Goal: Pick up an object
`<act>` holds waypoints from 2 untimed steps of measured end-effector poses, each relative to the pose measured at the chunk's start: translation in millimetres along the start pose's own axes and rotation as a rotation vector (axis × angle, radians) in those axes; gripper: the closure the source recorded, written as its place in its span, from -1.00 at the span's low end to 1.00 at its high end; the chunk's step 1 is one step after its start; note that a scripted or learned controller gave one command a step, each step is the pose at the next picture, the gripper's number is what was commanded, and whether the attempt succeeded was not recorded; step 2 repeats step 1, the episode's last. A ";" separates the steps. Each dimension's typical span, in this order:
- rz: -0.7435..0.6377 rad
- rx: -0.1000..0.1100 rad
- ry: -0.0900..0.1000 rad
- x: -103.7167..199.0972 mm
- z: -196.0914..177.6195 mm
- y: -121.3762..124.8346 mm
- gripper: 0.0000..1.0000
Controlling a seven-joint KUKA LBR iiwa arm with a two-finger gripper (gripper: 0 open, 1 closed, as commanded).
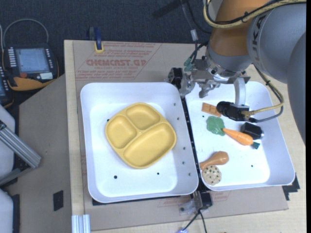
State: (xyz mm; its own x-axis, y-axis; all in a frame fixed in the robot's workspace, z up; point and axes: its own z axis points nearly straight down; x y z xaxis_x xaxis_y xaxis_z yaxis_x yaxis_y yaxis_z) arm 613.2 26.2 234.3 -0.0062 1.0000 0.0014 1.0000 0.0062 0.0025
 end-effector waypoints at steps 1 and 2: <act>0.002 0.001 -0.001 53.7 1.1 1.8 1.00; 0.002 0.001 -0.001 53.7 1.1 1.8 1.00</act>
